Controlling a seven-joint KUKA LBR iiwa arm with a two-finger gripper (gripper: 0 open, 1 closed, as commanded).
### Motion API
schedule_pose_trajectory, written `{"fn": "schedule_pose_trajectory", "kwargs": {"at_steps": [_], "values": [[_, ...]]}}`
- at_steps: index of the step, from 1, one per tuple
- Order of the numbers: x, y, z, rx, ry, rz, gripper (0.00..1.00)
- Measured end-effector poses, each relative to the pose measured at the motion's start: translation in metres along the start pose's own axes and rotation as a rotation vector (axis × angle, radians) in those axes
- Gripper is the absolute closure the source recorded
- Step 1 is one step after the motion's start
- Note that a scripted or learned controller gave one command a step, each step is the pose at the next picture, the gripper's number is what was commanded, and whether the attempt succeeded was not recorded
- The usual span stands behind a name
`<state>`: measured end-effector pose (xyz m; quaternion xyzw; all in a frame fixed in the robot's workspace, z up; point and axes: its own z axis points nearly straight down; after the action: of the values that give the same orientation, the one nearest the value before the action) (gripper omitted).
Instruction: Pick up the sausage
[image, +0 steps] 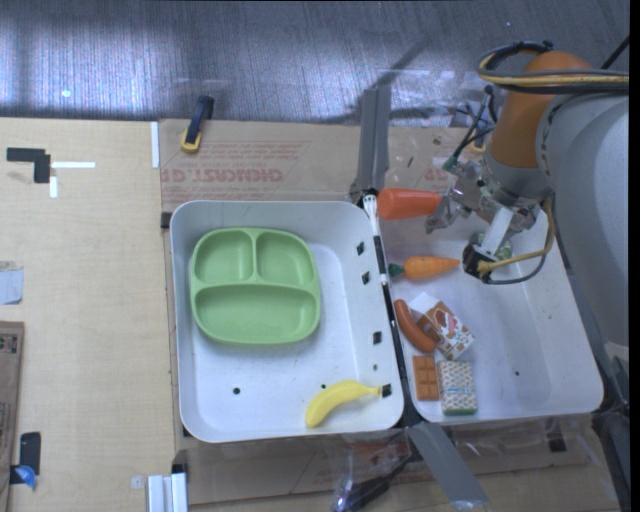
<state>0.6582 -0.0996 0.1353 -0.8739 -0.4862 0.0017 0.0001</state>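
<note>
The sausage (413, 326), reddish-brown and slanted, lies near the left wall of the right bin (545, 340), touching a small snack packet (449, 331) on its right. My gripper (443, 213) hangs over the far end of that bin, beside a big orange-red carrot (404, 203). It is well above and behind the sausage, with a smaller carrot (431, 267) lying between them. Nothing shows in the gripper.
An orange waffle piece (427, 377) and a pale packet (458, 387) lie at the right bin's near end. The left bin (200, 390) holds a green divided plate (256, 286) and a banana (340, 402). A divider wall (383, 290) separates the bins.
</note>
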Motion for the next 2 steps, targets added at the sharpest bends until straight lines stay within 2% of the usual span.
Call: {"fn": "schedule_pose_trajectory", "kwargs": {"at_steps": [1, 2], "values": [[-0.0076, 0.0053, -0.0194, -0.002, 0.001, 0.008, 0.00], [-0.0075, 0.0051, -0.0193, -0.001, 0.001, 0.007, 0.00]]}}
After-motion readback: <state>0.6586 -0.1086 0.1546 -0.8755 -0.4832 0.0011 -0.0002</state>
